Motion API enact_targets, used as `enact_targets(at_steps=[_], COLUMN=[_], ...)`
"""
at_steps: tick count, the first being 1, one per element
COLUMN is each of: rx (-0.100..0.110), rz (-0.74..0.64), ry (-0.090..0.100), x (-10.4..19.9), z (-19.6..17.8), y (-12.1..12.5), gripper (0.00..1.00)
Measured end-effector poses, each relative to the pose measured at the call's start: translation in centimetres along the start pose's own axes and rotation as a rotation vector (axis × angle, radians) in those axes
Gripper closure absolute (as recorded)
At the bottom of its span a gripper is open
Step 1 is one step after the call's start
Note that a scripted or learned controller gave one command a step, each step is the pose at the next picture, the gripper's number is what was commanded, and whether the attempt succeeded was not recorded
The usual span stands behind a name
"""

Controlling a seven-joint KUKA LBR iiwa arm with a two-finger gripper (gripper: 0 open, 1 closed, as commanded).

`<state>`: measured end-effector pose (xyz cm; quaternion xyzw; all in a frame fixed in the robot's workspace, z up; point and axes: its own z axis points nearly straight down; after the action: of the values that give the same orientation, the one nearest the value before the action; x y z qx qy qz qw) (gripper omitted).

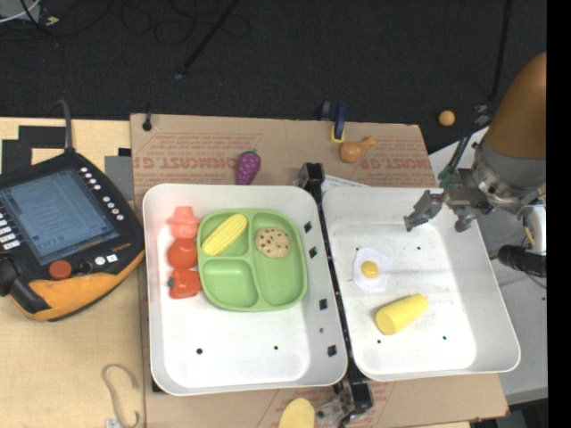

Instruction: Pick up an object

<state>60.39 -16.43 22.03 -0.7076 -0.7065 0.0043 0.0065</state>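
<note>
We see the gripper (442, 210) above the far right part of the right bin (482, 346), its two fingers spread wide with nothing between them. In this bin lie a fried egg toy (370, 269) and, nearer to us, a yellow cylinder (401, 314). The left bin (232, 364) holds a green divided plate (252, 285) with corn (223, 233) and a cookie (272, 242).

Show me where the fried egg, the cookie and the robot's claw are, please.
Fried egg (370, 269): camera view, on its yellow yolk, in the right bin.
Cookie (271, 242): camera view, on its middle, in the green tray's upper right compartment.
Gripper (441, 210): camera view, midway between its fingertips, above the right bin's far edge.
</note>
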Motion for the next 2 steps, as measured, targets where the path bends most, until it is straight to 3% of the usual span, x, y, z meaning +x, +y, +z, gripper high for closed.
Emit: enact_targets(at_steps=[1,2], rx=[-0.013,-0.008], rz=[-0.002,-0.003], ry=[-0.002,-0.001], x=[0.0,0.2], z=[-0.8,5.0], y=[0.2,-0.7], gripper=[0.0,0.0])
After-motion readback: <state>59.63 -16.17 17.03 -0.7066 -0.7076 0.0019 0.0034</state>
